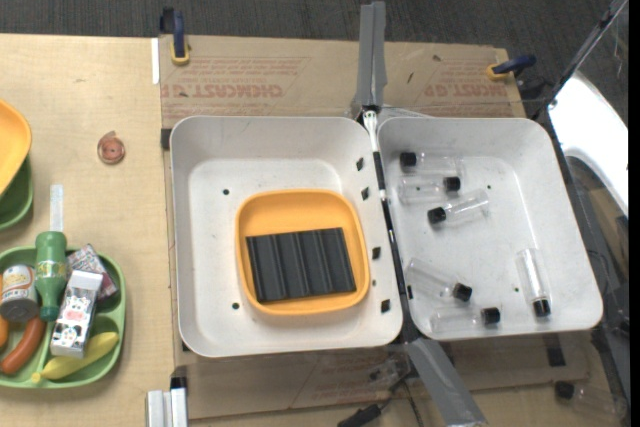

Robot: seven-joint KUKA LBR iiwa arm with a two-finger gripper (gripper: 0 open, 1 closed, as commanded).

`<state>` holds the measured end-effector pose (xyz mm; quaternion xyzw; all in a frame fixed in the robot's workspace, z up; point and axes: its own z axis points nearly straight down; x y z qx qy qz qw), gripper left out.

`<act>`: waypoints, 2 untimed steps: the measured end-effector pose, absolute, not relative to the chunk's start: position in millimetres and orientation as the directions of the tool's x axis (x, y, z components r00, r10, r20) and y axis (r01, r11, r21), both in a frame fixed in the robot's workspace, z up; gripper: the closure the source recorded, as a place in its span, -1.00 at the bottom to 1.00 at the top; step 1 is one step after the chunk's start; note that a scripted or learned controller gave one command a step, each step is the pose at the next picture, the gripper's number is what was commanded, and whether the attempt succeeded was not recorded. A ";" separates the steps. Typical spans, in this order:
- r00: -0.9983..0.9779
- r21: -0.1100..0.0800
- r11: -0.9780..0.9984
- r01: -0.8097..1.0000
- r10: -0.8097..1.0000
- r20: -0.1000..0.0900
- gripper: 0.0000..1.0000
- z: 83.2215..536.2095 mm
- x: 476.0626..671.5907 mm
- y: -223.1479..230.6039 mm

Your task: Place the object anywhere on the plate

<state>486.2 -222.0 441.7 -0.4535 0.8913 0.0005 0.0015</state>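
1. An orange plate (300, 253) is seen in the left bin (200, 215), at frame centre; a dark ridged block (301, 264) is laid on it.
2. Clear vials with black caps (448, 212) are scattered in the right bin (560, 215).
3. A green tray of toy food (60, 325) is placed at lower left.
4. The gripper's state cannot be told.

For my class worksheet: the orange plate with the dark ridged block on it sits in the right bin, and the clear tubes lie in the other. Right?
Not quite. The camera view shows the orange plate with the dark ridged block in the left bin; the clear tubes lie in the right bin.
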 end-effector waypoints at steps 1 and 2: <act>-0.217 0.000 0.217 -0.976 -0.976 -0.004 -1.00 441.3 479.4 -222.1; -0.065 -0.002 0.065 -0.998 -0.998 -0.003 -1.00 441.6 479.4 -221.9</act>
